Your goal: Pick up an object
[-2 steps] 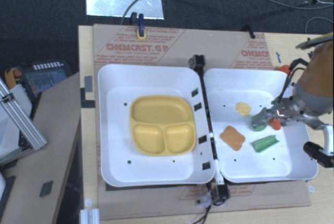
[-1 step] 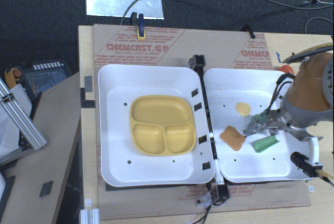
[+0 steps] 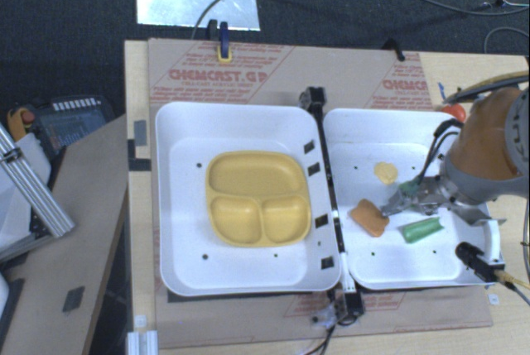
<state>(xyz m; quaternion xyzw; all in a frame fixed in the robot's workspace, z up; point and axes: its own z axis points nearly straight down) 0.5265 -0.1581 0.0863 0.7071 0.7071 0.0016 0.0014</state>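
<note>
since the gripper [image 3: 403, 202] is set low in the right bin [image 3: 364, 266], among the orange block [image 3: 369, 218], green piece [image 3: 422, 229] and yellow piece [image 3: 385, 172], its state cannot be told; a miss is risked if nothing is centred.

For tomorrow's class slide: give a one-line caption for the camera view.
Arm's gripper low in right bin among orange block, green piece; yellow tray in left bin.
</note>
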